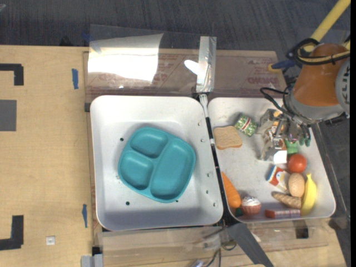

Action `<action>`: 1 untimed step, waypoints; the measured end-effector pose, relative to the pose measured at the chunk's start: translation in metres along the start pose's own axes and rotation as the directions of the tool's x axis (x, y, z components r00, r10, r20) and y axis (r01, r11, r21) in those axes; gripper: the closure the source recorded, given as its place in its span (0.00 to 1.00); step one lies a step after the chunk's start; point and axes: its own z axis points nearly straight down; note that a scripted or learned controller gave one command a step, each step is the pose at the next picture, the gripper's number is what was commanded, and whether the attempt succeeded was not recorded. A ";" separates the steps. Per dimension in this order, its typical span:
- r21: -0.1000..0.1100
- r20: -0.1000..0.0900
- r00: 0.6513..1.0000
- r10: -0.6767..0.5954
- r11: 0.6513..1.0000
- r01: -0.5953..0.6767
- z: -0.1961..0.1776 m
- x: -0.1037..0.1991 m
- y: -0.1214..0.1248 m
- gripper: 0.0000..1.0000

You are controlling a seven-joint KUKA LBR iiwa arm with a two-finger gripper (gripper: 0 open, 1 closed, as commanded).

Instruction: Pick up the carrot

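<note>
Nearest, against the right bin's [329, 204] near-left wall: carrot [230, 189], lying slantwise, untouched. Just right of the carrot, a cupcake [251, 205]; farther right, a banana [309, 194] and a tomato [297, 163]. Beyond the carrot, a bread slice [227, 137]. Left of the carrot, a teal divided plate [156, 163] in the left bin [105, 121]. Well beyond and right of the carrot, end effector [280, 139]; open or closed, cannot tell.

teal plate [157, 163], bread [227, 138], tomato [297, 163], banana [309, 194]
</note>
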 end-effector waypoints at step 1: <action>-0.001 -0.003 0.995 0.099 0.995 -0.099 -0.002 0.046 0.067 0.00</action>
